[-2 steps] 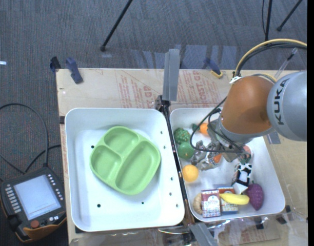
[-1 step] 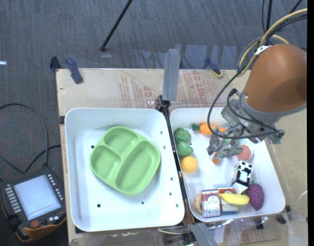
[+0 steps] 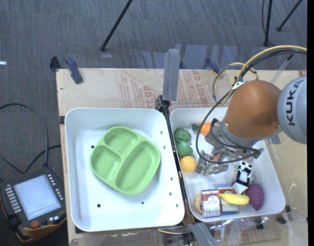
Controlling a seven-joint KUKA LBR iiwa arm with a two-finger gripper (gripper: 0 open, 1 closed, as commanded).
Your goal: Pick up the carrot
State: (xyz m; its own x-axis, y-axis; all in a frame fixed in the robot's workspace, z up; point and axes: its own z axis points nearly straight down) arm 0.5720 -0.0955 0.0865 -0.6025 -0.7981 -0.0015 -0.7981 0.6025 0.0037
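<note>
Carrot [image 3: 205, 128] sits in the right bin [image 3: 276, 178], toward its eleven o'clock corner; it shows as an orange bit with a dark green tip, mostly hidden under my wrist, so I cannot read its long axis or which way it points with any confidence. My pincer [image 3: 212, 164] hangs low over the middle of that bin, at about five o'clock from the carrot and near the yellow lemon [image 3: 188, 163]; whether it is open or closed I cannot tell, and I see nothing held in it. The risk, as I judge it, is crowding: green broccoli [image 3: 182, 135] and a green lime-like fruit [image 3: 184, 148] lie just beside the carrot at its seven o'clock, so a close there may catch one of them instead, or nudge the carrot against the bin wall. Coming down without knowing its axis, I may pinch it endwise and have it slip. The left bin [image 3: 75, 137] with its green divided plate [image 3: 125, 159] plays no part.
</note>
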